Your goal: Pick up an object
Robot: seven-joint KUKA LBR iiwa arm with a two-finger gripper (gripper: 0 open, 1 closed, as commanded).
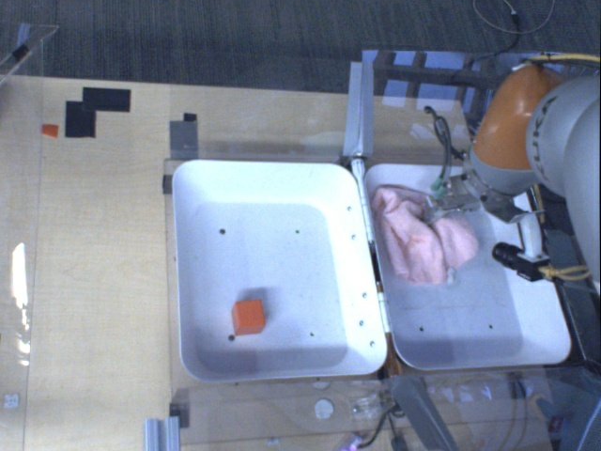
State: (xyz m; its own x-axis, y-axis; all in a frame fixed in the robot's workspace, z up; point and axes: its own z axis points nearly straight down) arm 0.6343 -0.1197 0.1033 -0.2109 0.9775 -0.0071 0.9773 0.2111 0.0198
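Observation:
A crumpled pink cloth (420, 238) lies in the upper left part of the right bin (488, 336). My gripper (443, 205) is down at the cloth's upper right edge, touching or pressing into the fabric. The grey arm with its orange band reaches in from the upper right above it. A small orange block (249, 317) sits in the lower left part of the left bin (272, 195), far from the gripper.
A metal divider (358, 120) stands between the bins at the back. Black cables and a connector (518, 259) hang off the arm over the right bin's right side. Black marks (94, 109) lie on the wooden bench at far left.

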